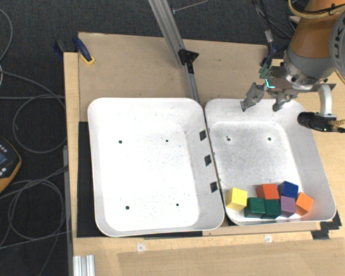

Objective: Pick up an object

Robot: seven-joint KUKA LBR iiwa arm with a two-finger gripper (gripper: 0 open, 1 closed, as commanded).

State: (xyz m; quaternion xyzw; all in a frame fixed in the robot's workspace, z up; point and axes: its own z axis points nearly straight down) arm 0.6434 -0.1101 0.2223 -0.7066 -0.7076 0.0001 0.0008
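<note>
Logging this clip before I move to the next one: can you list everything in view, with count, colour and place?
bins: 2, white, side by side on the bench
blocks: about 7, yellow, green, orange, blue, purple, clustered at the right bin's near edge
clamp: 1, blue and yellow, bench's far left corner
metal bar: 1, grey, slanting down between the bins
cables: several, dark, on the floor at left
gripper: 1, grey, open, above the right bin's far edge, holding nothing

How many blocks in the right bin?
7, clustered at the near edge of the right bin: yellow, dark green, green, red-orange, blue, purple, orange. More may be hidden underneath.
</note>
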